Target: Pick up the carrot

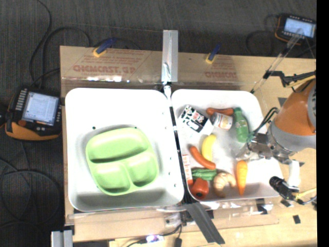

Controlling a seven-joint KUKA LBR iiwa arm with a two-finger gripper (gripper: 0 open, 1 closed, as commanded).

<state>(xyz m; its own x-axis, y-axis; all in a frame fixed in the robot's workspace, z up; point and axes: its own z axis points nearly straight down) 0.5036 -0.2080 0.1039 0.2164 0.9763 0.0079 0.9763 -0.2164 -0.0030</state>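
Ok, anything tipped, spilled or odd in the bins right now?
Nothing spilled or broken. The toy food lies jumbled in the right white bin, the orange carrot by its right wall below the hand. The green sectioned plate sits slightly askew in the left bin.

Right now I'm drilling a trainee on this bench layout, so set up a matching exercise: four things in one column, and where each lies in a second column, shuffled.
Things:
1. carrot
2. green divided plate
3. banana
4. green bottle

Places:
A. left bin, near its middle
B. right bin, far right part, beside the small jar
C. right bin, near edge, just below the gripper
D. right bin, middle, above the long red pepper

Pairs: 1-C, 2-A, 3-D, 4-B
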